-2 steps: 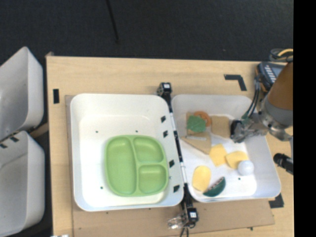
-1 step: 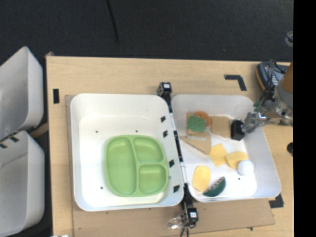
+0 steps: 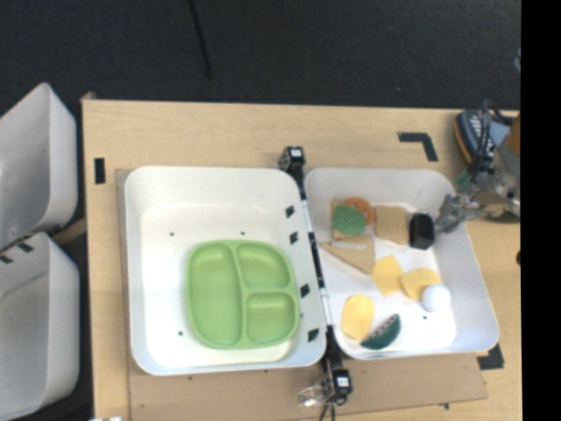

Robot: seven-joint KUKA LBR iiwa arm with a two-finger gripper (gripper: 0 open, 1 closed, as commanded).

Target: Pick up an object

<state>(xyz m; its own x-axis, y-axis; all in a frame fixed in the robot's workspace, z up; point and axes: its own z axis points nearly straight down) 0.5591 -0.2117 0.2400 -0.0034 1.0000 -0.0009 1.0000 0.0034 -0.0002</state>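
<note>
At the right bin's near rim: a dark green wedge-shaped piece (image 3: 382, 331) lies against a pale yellow oval piece (image 3: 357, 315) on its left — the things farthest from the hand.
Right bin (image 3: 469, 323): white and shallow, it carries all the small things; the left bin (image 3: 158, 209) beside it carries a green divided plate (image 3: 240, 293).
White ball (image 3: 436, 298): near the right bin's right side, touching a yellow block (image 3: 418, 281); a second yellow piece (image 3: 387, 274) sits just left of that.
Tan wedge (image 3: 352, 253): toward the right bin's middle divider, its long axis slanting down to the right.
Green round piece (image 3: 349, 220): toward the right bin's far left, over an orange piece, with a tan slab (image 3: 392, 224) just to its right.
Black object (image 3: 422, 231): nearest thing to the hand — at the tan slab's right edge, in the right bin's far right part.
Hand (image 3: 449, 212): over the right bin's right wall, just right of the black object and slightly beyond it; whether it is released or clenched I cannot tell, and nothing is seen gripped.
Coming move, as I judge it: a short reach leftward and down from the hand — the black object lies that way, its long axis running roughly near to far.
</note>
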